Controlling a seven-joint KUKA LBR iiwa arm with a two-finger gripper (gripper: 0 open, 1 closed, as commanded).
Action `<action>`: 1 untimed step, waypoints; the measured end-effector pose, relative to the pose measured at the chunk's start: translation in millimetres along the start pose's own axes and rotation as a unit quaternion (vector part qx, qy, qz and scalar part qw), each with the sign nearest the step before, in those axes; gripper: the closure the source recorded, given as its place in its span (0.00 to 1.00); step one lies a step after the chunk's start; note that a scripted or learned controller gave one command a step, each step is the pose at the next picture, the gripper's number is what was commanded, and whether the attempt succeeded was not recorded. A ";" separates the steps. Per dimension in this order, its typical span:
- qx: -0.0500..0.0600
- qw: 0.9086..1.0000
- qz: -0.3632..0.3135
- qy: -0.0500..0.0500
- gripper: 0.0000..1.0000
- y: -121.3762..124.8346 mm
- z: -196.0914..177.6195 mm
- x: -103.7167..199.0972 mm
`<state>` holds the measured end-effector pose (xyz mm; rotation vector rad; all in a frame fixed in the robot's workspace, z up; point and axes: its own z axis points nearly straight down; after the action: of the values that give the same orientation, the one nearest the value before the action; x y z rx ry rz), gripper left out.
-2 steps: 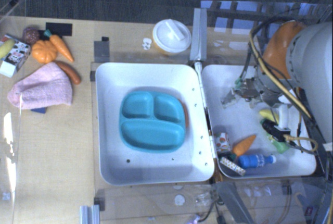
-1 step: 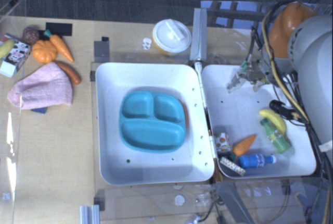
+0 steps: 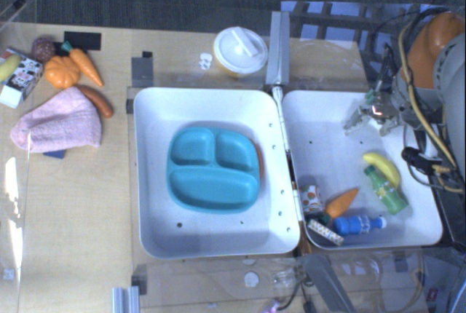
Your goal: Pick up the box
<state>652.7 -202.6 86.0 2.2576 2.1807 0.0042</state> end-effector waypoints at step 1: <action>0.001 0.991 -0.136 -0.002 0.00 15.5 -0.6 34.4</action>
<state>669.4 -168.8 86.6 1.9390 2.4663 -0.0022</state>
